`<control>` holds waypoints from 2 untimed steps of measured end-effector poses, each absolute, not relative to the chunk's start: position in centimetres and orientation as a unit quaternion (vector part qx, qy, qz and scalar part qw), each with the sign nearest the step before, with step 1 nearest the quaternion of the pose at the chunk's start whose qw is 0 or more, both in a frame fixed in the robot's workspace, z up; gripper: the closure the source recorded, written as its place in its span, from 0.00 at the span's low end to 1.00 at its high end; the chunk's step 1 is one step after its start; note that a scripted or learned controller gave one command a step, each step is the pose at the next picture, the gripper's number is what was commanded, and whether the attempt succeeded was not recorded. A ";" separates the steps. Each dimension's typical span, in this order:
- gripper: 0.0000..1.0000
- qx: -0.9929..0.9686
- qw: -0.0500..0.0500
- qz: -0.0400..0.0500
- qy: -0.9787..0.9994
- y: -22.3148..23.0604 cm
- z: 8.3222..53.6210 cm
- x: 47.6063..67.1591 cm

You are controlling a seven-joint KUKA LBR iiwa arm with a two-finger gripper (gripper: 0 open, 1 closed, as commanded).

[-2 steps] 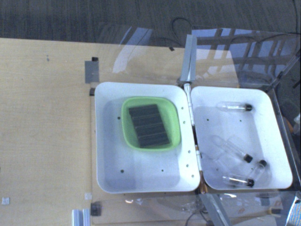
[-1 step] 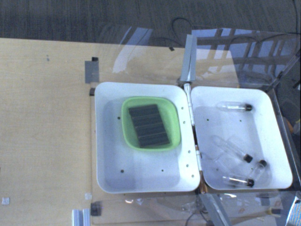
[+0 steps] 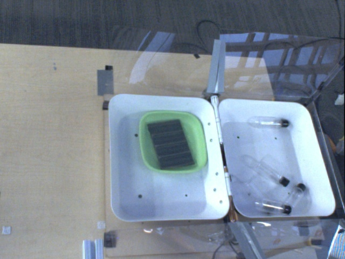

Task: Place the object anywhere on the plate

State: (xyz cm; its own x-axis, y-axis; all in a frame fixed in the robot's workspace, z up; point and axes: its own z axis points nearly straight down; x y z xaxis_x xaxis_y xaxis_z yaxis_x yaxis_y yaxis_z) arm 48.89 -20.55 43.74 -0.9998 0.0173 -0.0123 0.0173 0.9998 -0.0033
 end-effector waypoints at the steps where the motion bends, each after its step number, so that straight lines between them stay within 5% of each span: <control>1: 0.00 -0.085 0.006 -0.002 0.996 -20.5 43.7 48.9; 2: 0.00 -0.219 0.007 -0.004 0.976 -20.5 43.9 49.4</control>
